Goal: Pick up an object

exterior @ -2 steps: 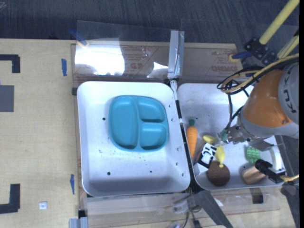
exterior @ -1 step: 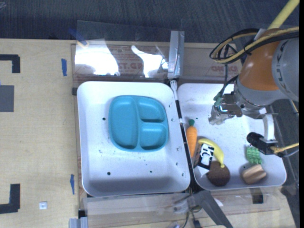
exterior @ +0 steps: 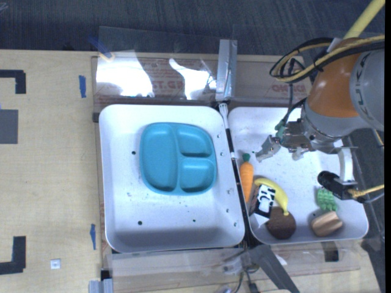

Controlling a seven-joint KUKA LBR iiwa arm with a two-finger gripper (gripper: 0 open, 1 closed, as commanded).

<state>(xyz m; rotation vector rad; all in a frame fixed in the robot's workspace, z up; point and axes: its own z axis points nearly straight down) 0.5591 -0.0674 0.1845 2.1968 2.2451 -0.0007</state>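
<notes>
You see two white bins side by side: left bin (exterior: 116, 182) holds blue divided tray (exterior: 178, 157). Right bin (exterior: 360, 221) holds carrot (exterior: 246, 177), banana (exterior: 269, 194) with dark label, brown round object (exterior: 281, 223), green piece (exterior: 327, 198), tan lump (exterior: 325, 224), all lower right of frame. Gripper (exterior: 282, 146) hangs over right bin's upper part, nothing between fingers, above carrot.

Blue tray (exterior: 177, 157); orange carrot (exterior: 246, 179); yellow banana (exterior: 273, 192).

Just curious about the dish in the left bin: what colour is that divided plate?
Light blue all over; the plate shows clearly in the camera view.
</notes>
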